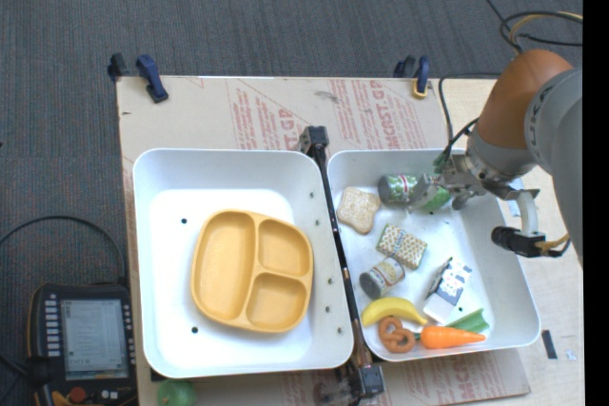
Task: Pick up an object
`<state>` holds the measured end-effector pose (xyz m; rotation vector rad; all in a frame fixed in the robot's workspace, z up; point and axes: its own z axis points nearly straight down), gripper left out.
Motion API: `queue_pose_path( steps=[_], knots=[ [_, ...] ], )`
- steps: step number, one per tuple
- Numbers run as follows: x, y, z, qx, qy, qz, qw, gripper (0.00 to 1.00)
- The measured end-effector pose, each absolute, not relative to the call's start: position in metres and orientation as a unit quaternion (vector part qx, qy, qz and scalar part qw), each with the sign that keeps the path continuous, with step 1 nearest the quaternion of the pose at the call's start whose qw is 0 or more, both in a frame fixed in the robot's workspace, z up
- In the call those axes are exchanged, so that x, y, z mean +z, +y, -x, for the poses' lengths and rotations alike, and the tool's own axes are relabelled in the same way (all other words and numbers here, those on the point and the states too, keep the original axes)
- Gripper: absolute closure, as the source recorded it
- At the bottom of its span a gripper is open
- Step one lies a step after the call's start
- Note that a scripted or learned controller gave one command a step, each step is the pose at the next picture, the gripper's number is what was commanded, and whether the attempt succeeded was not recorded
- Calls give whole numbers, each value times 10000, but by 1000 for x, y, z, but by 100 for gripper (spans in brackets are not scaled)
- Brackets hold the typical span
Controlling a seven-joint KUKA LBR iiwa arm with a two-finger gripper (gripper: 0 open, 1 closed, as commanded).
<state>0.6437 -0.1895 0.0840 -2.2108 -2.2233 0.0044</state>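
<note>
Item: small green can [401, 188], lying on its side near the far wall of the right bin [521, 295]. Metallic green body, pale end facing the divider. Likely light, rigid, smooth-walled; being round, it may roll or slip. Best taken across the body at mid-length.

Tool [447, 190]: low over the bin just beside the can's right end, apparently touching something green there; whether it is released or clenched cannot be told from here.

Same bin, other contents: toast slice [359, 209], patterned packet [402, 246], small tin [383, 277], white carton [449, 287], banana [393, 309], pretzel [396, 334], carrot [452, 337].

Left bin [157, 176]: yellow divided plate [252, 270].

Table [238, 109]: brown board, clamps at the far edge.
</note>
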Motion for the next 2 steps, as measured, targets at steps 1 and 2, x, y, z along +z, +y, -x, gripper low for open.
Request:
queue_pose_path(
  steps=[1, 2],
  knots=[
    [91, -189, -644, 29, -7111, 7031, 52, 100],
    [91, -188, -644, 29, -7114, 7028, 54, 0]
  ],
)
